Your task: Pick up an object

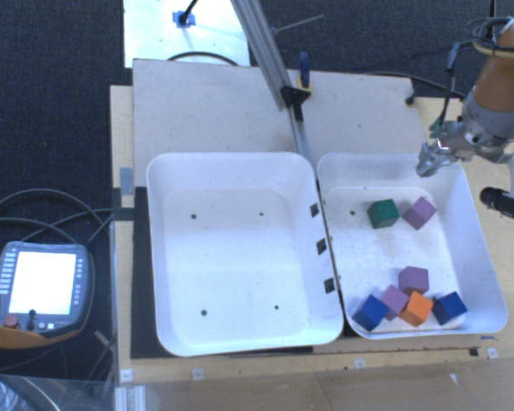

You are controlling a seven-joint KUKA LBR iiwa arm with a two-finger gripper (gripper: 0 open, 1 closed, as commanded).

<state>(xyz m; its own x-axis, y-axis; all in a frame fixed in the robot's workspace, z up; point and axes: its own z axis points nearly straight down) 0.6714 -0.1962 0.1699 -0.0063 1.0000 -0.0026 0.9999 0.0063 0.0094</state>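
Seven blocks (414, 279) in right bin (475, 229), left bin (167, 229) beside it, fingers' (428, 166) state unclear.

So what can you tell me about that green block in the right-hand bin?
The green block is a small dark green cube, matte like foam or painted wood. It sits flat on the floor of the right bin, in its upper half, turned slightly askew. A purple block lies just to its right, close but seemingly not touching. The gripper is above the bin's far rim, apart from it.
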